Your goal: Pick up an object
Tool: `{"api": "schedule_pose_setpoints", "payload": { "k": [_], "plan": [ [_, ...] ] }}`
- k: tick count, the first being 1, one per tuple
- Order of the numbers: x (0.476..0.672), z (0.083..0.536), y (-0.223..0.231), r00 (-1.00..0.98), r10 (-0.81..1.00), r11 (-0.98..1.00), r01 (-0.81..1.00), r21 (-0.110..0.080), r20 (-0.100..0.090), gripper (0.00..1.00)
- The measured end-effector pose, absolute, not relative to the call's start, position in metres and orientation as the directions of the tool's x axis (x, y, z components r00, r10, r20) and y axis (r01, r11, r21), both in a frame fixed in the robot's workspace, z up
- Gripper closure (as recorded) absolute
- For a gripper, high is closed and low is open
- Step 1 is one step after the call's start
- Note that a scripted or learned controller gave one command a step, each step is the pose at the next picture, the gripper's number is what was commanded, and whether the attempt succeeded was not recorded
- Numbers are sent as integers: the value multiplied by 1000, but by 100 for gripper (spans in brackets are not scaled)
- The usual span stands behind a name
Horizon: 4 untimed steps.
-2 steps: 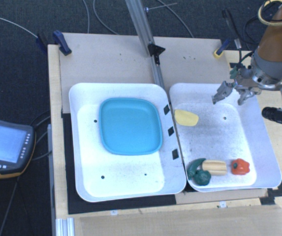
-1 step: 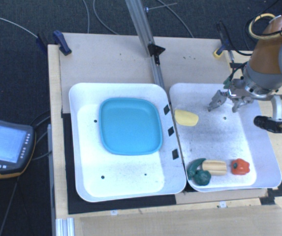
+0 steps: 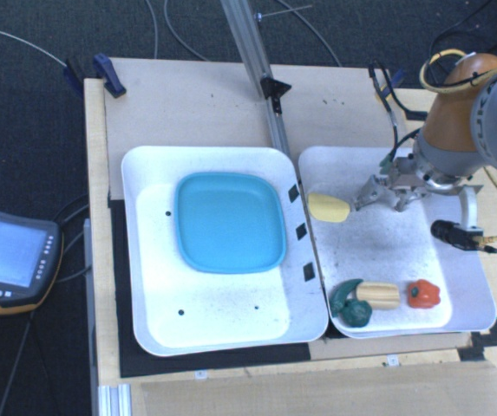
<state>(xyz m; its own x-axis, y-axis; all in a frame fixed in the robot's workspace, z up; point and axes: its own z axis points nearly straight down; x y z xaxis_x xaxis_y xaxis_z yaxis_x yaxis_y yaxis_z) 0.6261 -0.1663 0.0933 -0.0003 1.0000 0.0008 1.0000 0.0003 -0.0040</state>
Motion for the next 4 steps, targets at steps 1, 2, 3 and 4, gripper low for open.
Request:
{"api": "schedule_pose_setpoints", "payload": {
  "k": [1, 2, 3, 4],
  "plan": [
    [628, 107, -167, -1, 1000, 1, 1000, 2, 0, 100],
    [623, 169, -167, 0, 1000, 0, 1000, 6, -1, 100],
    [627, 212, -168, 0, 1000, 0, 1000, 5, -1, 100],
    [628, 251, -168, 0, 1000, 0, 1000, 4, -1, 100]
  ]
}}
